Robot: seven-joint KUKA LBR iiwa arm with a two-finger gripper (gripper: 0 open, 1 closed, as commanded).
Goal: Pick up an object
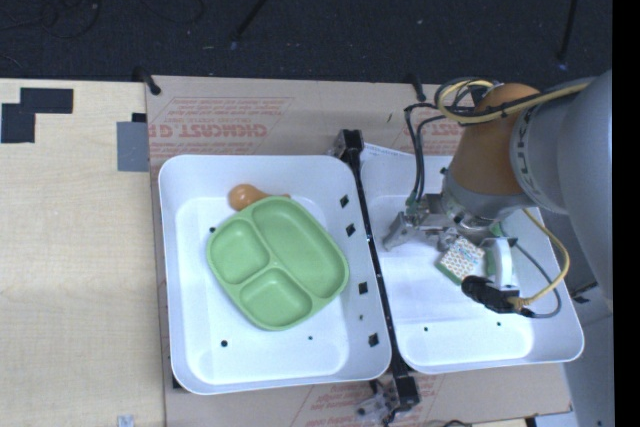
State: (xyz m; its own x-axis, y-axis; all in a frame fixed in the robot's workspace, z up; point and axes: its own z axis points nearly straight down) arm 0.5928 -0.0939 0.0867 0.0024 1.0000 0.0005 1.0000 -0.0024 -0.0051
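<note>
My gripper (425,225) is low inside the right bin (470,345), near that bin's back left part, under the orange band of the arm. A small white card-like item with a dotted pattern (459,261) lies just right of and in front of the gripper, close to it; whether they touch is unclear. In the left bin (190,315) a green divided plate (277,262) lies flat, with a small orange object (245,196) half hidden behind its back left rim.
The black divider rail (362,245) runs between the two bins. A black plug with a yellow cable (492,295) hangs from the arm over the right bin. Cardboard (220,120) lies under the bins, and the wooden bench extends left.
</note>
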